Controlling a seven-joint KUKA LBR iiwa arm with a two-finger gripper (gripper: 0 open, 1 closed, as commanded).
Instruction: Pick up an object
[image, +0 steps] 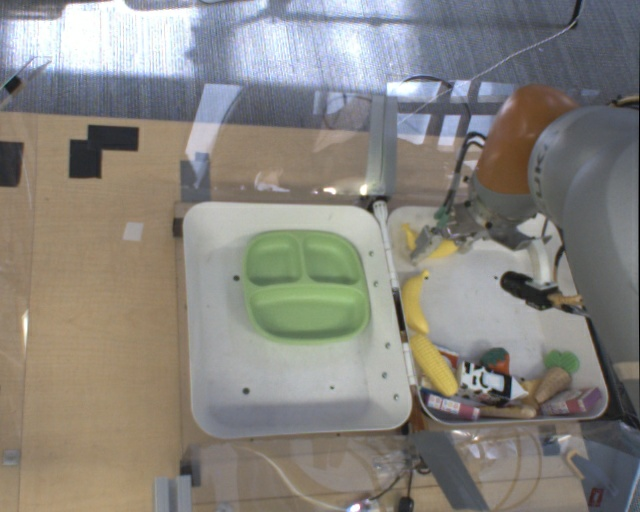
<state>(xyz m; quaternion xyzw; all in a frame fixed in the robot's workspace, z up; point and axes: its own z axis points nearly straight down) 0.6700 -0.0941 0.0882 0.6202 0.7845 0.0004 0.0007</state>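
- Your likeliest pick, a yellow piece (430, 251), lies at the right bin's (480, 285) far-left corner.
- The gripper (437, 237) sits right over it; you can't tell its grip state.
- A banana (415, 304) and corn cob (434, 362) line the left wall.
- The green divided plate (304, 285) fills the left bin (215, 330).

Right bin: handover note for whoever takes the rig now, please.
Gripper: low at the far-left corner of the shallow white right bin, by a small yellow piece; no object visibly held.
Objects: yellow banana and yellow corn cob along the left wall; small toys heaped at the near edge.
Shallow white left bin holds a green divided plate.
Done: nothing lifted. Left: grasp and raise one object.
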